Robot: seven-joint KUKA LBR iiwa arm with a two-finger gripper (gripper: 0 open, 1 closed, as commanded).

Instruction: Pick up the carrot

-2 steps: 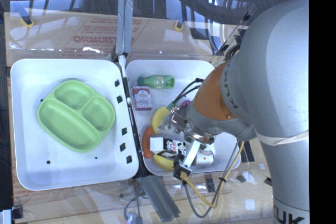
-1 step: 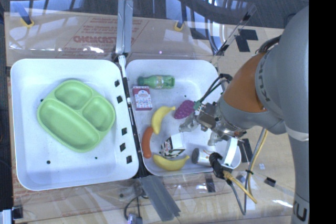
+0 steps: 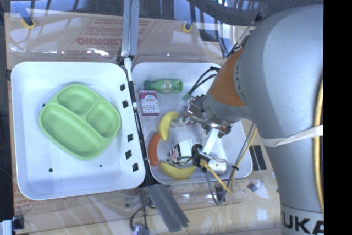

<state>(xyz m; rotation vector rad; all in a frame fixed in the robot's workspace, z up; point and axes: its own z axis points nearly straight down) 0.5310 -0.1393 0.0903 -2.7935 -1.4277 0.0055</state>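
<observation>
Carrot (image 3: 154, 149): lies lengthwise in the right bin (image 3: 181, 71), hard against its left wall, low in the view.
Neighbours: one banana (image 3: 166, 124) just above its upper tip, a second banana (image 3: 177, 171) just beside its lower end.
Farther off: a green bottle (image 3: 163, 85) and a small red-and-white box (image 3: 148, 103) toward the bin's far side.
Left bin (image 3: 33, 173): holds a green divided plate (image 3: 80, 120), well apart from the work.
Arm (image 3: 286, 91): reaches in from the right, wrist over the middle of the right bin, nearer the upper banana than the carrot.
Jaws: wrist hardware hides them, so I cannot tell whether they are open or closed.
Risk, wall: one jaw may strike the rim and leave no room to close.
Risk, wrong item: a descent from here likely meets the banana.
Risk, slip: the carrot's rounded, tapered body may squirt out of a pinch.
</observation>
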